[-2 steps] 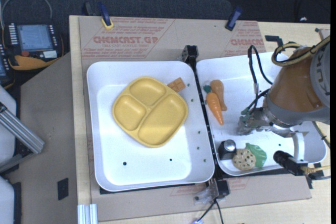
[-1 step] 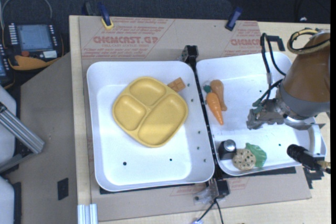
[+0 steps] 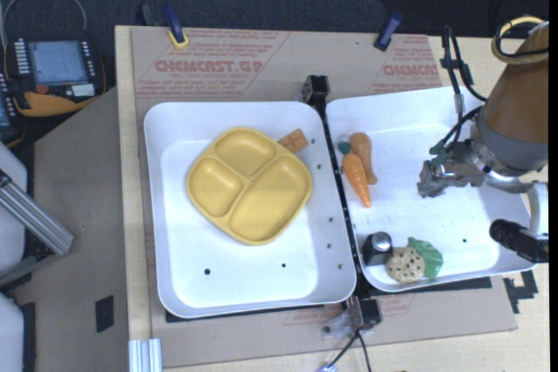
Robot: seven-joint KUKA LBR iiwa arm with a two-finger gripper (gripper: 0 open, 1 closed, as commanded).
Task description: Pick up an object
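Two white bins sit side by side. The left bin (image 3: 166, 213) holds a yellow divided plate (image 3: 249, 185). The right bin (image 3: 418, 113) holds a carrot (image 3: 357, 178), a cookie (image 3: 405, 265) and a green leaf (image 3: 428, 256) (near its front edge). The gripper (image 3: 436, 179) hangs above bare floor; finger state cannot be told.

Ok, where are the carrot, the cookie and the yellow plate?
carrot (image 3: 357, 179): camera view, middle of its orange body.
cookie (image 3: 404, 265): camera view, centre of its speckled top.
yellow plate (image 3: 261, 209): camera view, floor of its biggest compartment.
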